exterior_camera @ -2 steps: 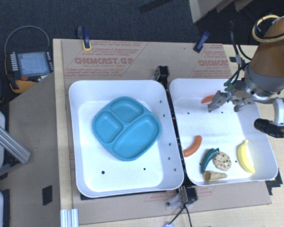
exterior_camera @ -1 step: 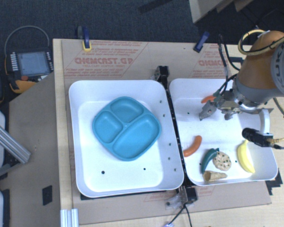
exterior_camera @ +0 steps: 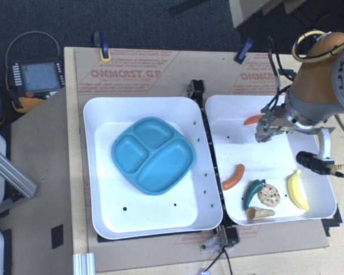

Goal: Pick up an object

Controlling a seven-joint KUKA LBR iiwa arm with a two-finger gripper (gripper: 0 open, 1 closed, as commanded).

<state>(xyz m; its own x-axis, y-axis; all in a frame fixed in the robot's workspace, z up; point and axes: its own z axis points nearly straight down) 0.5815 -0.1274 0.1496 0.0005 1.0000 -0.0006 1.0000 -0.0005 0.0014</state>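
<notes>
The right bin [exterior_camera: 235, 110] holds several small food toys. An orange sausage [exterior_camera: 234, 176] lies near its left wall. A teal pepper [exterior_camera: 252, 191], a brown round cookie [exterior_camera: 269, 195] and a tan cone [exterior_camera: 260, 213] sit at the front. A yellow banana [exterior_camera: 297, 191] lies at the front right. A small orange carrot [exterior_camera: 252, 120] rests at the back, just left of my gripper [exterior_camera: 266, 132]. The gripper hangs low over the back of the right bin, beside the carrot.
The left bin [exterior_camera: 103, 211] carries a blue sectioned plate [exterior_camera: 153, 154]. A black clamp [exterior_camera: 196, 88] sits between the bins at the back. Cables and a handheld pendant [exterior_camera: 37, 76] lie off the bench to the left.
</notes>
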